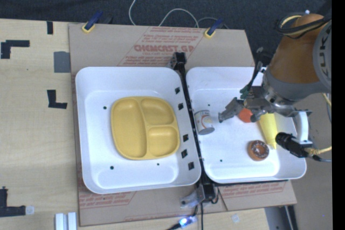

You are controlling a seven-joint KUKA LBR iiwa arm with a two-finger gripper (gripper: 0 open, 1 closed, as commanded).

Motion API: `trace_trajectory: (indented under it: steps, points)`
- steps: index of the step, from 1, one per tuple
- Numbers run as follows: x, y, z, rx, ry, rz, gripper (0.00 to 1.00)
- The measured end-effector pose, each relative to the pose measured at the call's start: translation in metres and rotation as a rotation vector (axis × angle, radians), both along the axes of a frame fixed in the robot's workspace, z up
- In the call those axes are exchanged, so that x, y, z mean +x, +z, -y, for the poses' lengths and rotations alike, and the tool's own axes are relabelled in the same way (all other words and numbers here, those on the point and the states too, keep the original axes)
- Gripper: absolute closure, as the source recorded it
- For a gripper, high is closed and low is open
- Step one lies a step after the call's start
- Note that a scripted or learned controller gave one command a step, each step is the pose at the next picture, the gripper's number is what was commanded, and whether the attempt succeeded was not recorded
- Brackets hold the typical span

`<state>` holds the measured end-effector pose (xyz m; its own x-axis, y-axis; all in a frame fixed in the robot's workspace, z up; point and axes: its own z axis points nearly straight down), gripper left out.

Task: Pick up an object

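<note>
Brown ring-shaped thing (258, 150), like a doughnut, lying nearest in the right white bin (237, 172). Just behind it, a yellow banana-like thing (268, 129) and a small orange-red thing (245, 115) under the arm. Pincer (225, 113) low over the bin floor, beside a small silver can (204, 122); cannot tell how far open, nothing seen in it. Yellow divided plate (144, 127) in the left bin (89, 81).

The grey arm (302, 56), with its orange band above the wrist, enters from three o'clock and bends down toward nine o'clock. Its gripper (225, 115) points toward nine o'clock, low over the bin floor, dark fingertip (223, 115) leading.
</note>
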<state>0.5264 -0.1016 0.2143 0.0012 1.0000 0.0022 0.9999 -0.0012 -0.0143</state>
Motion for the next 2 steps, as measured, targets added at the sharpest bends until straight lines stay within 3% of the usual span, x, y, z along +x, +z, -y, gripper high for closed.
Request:
trace_trajectory:
  steps: [1, 2]
  points:
    - [0.003, 0.006, 0.0, -0.002, 0.003, 0.013, 0.0]
    - [0.011, -0.044, 0.0, -0.002, 0.002, 0.007, 0.0]
